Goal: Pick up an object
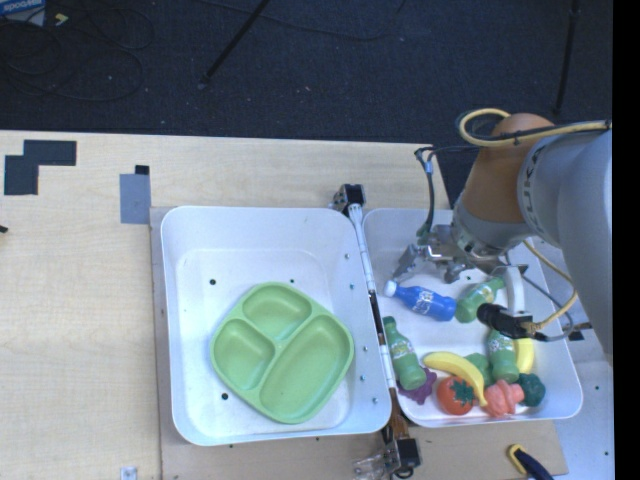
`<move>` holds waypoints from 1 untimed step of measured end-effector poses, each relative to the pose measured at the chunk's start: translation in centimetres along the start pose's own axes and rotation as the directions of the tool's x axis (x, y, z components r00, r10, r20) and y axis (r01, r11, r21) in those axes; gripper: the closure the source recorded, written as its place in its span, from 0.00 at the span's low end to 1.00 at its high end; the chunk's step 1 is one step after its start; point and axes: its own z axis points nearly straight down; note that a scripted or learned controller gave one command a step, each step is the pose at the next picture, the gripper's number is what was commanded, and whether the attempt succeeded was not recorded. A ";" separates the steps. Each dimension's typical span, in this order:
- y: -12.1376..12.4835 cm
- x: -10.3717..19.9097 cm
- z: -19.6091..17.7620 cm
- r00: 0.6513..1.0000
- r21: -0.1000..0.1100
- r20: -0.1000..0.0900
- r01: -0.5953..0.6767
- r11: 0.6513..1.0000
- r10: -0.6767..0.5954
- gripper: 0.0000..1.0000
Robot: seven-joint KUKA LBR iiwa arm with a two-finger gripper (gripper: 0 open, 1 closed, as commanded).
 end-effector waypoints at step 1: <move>1.6 -0.2 0.1 1.000 0.000 0.000 0.002 1.000 -0.002 0.00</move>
